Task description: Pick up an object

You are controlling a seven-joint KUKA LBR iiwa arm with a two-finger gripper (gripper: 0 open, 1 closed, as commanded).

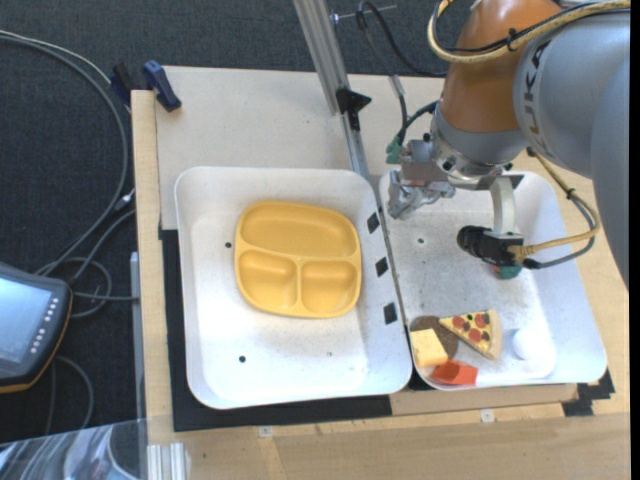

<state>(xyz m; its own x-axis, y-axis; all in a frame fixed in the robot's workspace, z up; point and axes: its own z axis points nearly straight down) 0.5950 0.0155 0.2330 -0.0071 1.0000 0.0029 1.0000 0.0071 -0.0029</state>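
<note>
Hovering over the right bin's far end with nothing visibly held (finger state: cannot tell), the gripper is mid-approach; you should next descend toward the pizza slice near the front edge.

— What lies under the bench?

— Dark carpet-like floor, nearly black, with thin grey cables looping across it, well to the left of the tool.

— And the bench itself?

— A pale wooden top, light-coloured, with a black mat showing at the lower edges beneath the bins. A blue clamp grips its far left corner, well away from the tool.

— Anything else standing about?

— A slanted aluminium post rises just left of the tool. At the far left edge, on the floor, sits a handheld control pendant with an orange rim and a grey screen.

— The light?

— Even and soft, with faint shadows only.
</note>
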